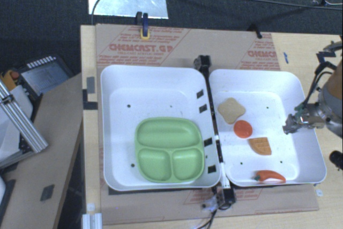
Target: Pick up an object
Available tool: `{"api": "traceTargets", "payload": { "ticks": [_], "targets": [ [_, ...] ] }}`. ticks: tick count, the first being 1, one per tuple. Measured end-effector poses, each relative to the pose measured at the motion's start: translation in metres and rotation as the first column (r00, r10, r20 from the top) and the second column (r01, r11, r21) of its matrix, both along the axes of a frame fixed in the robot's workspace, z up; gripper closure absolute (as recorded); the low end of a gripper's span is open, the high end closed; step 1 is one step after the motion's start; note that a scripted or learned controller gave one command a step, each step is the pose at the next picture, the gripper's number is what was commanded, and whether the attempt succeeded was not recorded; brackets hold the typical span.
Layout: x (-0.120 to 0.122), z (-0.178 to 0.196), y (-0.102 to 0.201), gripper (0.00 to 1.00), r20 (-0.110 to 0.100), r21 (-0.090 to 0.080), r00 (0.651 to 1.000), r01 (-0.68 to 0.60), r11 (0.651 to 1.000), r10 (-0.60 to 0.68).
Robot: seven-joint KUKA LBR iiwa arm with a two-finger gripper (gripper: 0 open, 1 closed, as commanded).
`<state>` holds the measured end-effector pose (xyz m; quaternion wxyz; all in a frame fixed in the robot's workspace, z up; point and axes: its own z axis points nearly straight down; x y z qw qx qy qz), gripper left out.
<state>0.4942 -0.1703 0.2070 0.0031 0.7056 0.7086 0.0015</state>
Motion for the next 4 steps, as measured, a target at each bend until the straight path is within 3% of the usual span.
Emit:
{"api": "traceTargets", "payload": {
  "ticks": [1, 3, 4],
  "targets": [
    [0.002, 0.050, -0.001, 1.00, 0.001, 0.000, 1.000, -0.001, 1.000, 0.001],
    [0.030, 0.030, 0.101, 1.00, -0.005, 0.005, 1.000, -0.006, 1.000, 0.006],
    [0.031, 0.017, 0.156, 1.00, -0.006, 0.005, 1.000, -0.005, 1.000, 0.005]
  ]
}}
